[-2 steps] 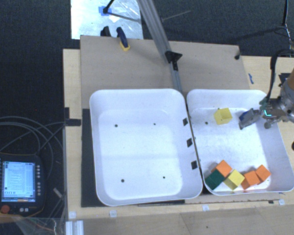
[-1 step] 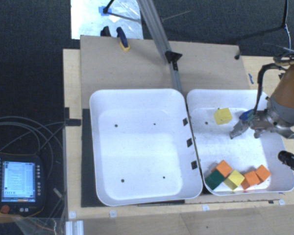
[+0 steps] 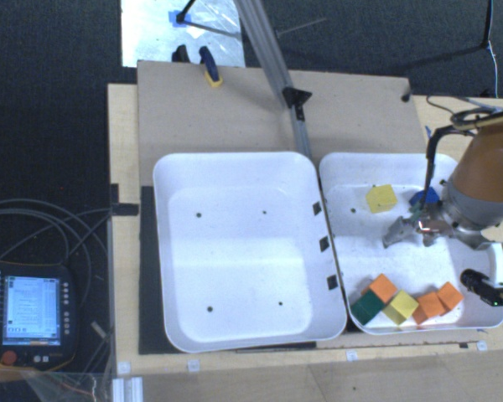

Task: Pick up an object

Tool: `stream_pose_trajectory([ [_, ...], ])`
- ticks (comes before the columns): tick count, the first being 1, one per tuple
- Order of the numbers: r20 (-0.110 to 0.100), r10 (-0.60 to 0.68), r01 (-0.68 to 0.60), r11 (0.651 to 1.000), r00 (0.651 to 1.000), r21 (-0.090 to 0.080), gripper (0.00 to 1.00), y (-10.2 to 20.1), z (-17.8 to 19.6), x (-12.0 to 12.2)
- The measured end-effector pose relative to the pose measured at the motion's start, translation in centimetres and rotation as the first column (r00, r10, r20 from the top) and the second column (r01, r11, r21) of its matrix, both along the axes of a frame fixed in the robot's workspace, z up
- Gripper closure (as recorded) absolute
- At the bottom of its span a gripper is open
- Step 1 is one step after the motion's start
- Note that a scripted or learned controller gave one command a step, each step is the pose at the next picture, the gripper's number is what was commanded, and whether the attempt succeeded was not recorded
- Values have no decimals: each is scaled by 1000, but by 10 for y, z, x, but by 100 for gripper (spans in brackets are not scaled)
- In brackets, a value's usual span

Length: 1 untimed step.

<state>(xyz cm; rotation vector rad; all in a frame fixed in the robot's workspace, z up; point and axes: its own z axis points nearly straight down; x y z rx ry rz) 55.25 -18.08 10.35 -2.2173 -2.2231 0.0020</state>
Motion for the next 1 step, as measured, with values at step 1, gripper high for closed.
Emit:
stream_pose_trajectory([
  [1,6,2,-2,1000,1000,-1,100,-1,14,2],
])
